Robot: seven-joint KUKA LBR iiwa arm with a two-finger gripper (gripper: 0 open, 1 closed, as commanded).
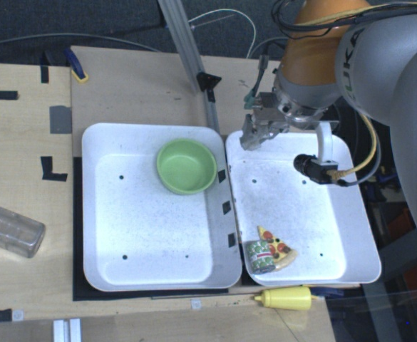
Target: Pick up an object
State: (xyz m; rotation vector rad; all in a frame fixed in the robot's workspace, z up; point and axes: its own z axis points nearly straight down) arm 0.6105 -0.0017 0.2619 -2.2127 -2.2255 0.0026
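Note:
A green bowl (187, 166) sits upright in the left bin (122, 248), toward its back right. A small colourful toy, shaped like a pizza slice (269, 251), lies in the right bin (336, 212) near the front left corner. My gripper (254, 140) hangs over the back left corner of the right bin, well behind the pizza slice and to the right of the bowl. Nothing shows between its fingers.
A yellow bottle (286, 298) lies on the bench just in front of the right bin. A clear plastic container (8, 228) lies at the far left. A grey pole (187, 41) slants down behind the bins. Cables trail beside the arm at the right.

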